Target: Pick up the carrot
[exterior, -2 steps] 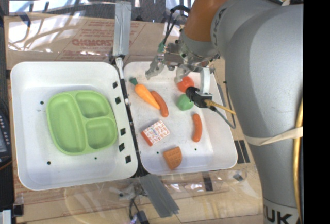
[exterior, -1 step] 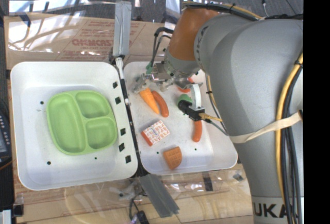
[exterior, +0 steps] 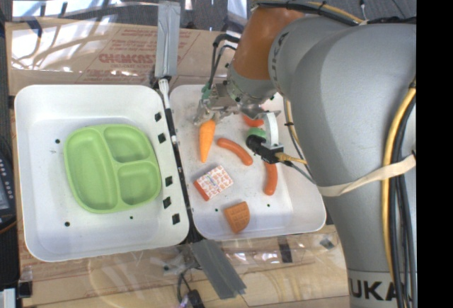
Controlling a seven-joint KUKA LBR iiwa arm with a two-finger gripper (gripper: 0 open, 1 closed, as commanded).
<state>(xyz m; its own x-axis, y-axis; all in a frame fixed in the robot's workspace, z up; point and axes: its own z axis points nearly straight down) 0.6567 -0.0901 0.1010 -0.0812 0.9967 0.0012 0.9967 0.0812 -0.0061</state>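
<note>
Overhead slant onto both bins

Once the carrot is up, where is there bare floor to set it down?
Left bin: bare floor on every side of the green divided plate, widest along the near edge. Right bin is crowded: carrot, two sausages, wafer block and bread piece, with the gripper over its far end. There, a bare strip borders the near left corner.

Sausage just beside carrot (left side open).
</note>
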